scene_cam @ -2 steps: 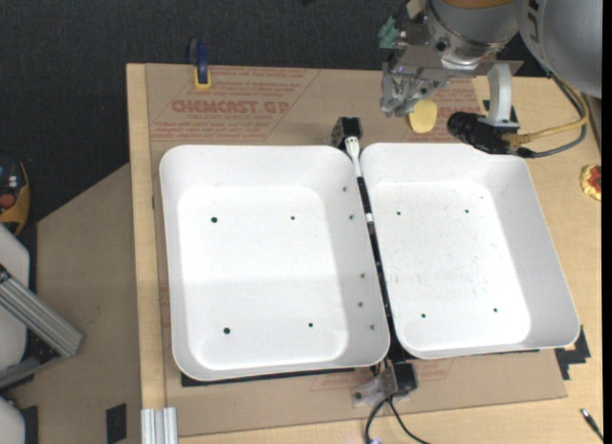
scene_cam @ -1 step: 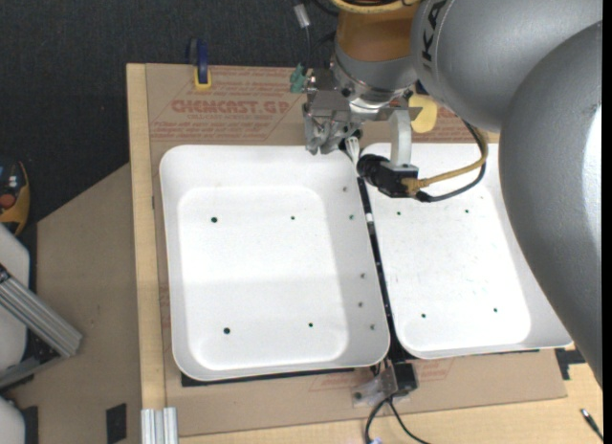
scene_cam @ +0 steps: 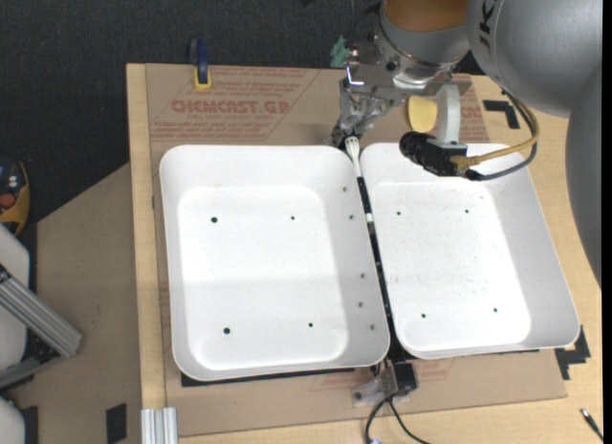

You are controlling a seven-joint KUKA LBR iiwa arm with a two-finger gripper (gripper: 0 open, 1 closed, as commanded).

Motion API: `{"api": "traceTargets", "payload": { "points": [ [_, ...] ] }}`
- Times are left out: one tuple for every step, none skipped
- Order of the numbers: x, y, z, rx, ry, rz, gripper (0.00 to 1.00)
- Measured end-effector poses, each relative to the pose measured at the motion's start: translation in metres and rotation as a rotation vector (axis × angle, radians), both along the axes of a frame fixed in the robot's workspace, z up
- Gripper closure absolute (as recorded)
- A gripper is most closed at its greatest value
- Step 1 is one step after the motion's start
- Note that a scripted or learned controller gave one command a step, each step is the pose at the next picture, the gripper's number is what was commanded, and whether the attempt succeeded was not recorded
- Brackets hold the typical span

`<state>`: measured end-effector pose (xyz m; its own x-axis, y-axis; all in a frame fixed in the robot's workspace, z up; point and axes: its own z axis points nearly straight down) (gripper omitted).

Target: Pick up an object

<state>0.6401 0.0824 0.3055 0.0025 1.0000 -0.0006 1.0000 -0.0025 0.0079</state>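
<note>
My gripper (scene_cam: pixel 348 134) hangs at the back of the bench, just above the far rims where the two white bins meet. The grey arm with its orange band comes down to it from the top right. The left bin (scene_cam: pixel 172 241) shows a plain white floor with small dark dots on it. The right bin (scene_cam: pixel 550 270) looks the same, and the arm's wrist overhangs its far edge. Nothing is visible between the gripper's tips from this angle.
The bins rest on a brown board (scene_cam: pixel 249 98) with red lettering. A blue and yellow clamp (scene_cam: pixel 200 64) grips its far left edge. An aluminium rail (scene_cam: pixel 38 313) lies off the bench at lower left. A dark connector and cable (scene_cam: pixel 397 385) sit at the front edge.
</note>
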Motion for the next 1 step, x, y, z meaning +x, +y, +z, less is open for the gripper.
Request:
{"api": "traceTargets", "payload": {
  "points": [
    [-0.0108,-0.0102,0.0406,0.001,0.0,0.002,1.0]
  ]
}}
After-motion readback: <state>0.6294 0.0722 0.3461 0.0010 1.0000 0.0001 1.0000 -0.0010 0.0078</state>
